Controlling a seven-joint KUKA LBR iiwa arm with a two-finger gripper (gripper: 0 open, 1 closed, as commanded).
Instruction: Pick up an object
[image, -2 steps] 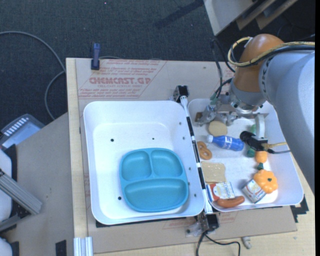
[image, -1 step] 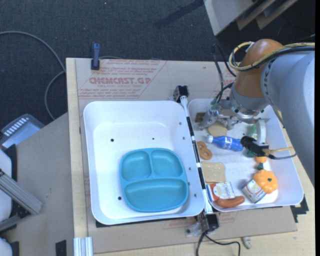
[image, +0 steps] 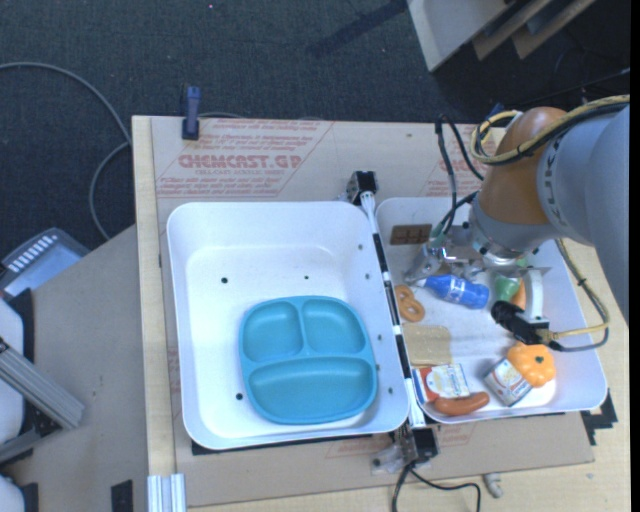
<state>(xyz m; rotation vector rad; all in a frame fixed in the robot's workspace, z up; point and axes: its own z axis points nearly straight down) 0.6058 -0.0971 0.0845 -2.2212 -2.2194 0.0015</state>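
Gripper is hovering just above the bottle, which is lying crosswise beneath it; grip state unclear.

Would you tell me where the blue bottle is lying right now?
The blue bottle lies on its side in the right bin, near its middle, just below the gripper and right of the pretzel.
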